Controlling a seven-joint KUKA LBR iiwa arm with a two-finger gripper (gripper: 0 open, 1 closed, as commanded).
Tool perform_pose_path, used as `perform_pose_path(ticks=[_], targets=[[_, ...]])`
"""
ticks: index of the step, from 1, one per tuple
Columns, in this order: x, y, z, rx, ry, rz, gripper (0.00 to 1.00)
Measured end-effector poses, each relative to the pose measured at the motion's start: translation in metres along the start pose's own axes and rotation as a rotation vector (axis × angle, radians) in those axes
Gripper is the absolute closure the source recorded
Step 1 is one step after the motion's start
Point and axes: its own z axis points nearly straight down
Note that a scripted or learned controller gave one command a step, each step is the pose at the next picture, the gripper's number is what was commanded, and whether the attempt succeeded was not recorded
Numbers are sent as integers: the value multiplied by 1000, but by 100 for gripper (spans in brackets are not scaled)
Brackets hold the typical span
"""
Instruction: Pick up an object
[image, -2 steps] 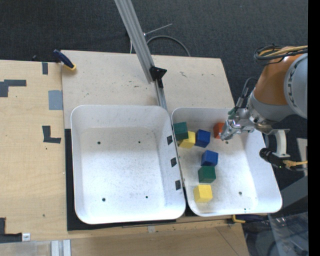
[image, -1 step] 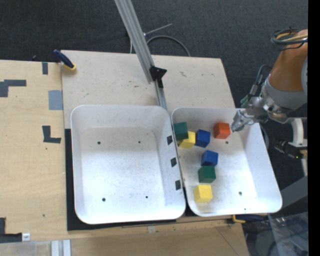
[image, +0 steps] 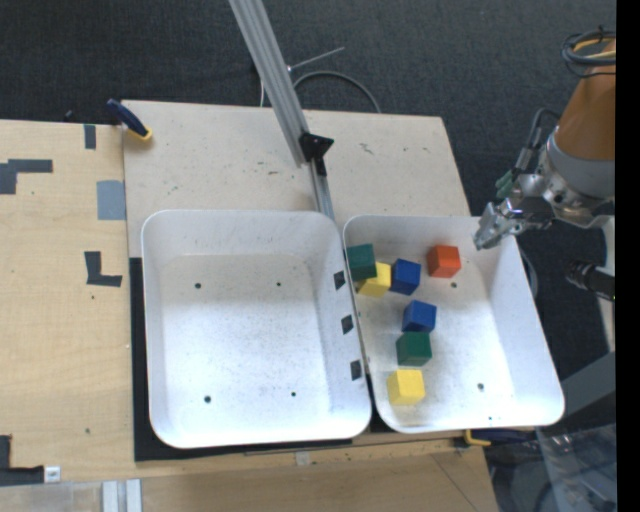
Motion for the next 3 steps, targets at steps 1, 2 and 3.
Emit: perform_pose_path(ticks=[1, 2, 3], targets=[[53, 7, -2, 4, 3, -5, 100], [106, 13, 13, 7, 3, -5, 100], [156, 34, 11, 5, 3, -5, 100]])
